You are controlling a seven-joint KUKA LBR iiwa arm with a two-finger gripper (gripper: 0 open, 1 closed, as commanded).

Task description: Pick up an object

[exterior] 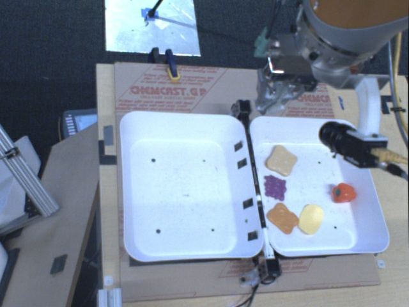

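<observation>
The right bin point(364, 235) holds several small objects. A tan bread-like piece point(281, 160) lies near its back left, with a purple bunch of grapes point(275, 187) just in front of it. An orange-brown piece point(282, 218) and a yellow piece point(311, 219) sit side by side near the front. A red-orange tomato-like object point(343, 193) lies toward the right side. My gripper point(276, 101) hangs above the back edge of the right bin, behind the tan piece, with nothing seen in it. The left bin point(134, 133) has no object in it.
A black camera-like device point(348, 143) on a white bracket juts over the right bin's back right. A black divider with clips point(250, 171) runs between the bins. A shiny plate point(153, 18) lies behind the bench, and a metal rail point(22, 171) at far left.
</observation>
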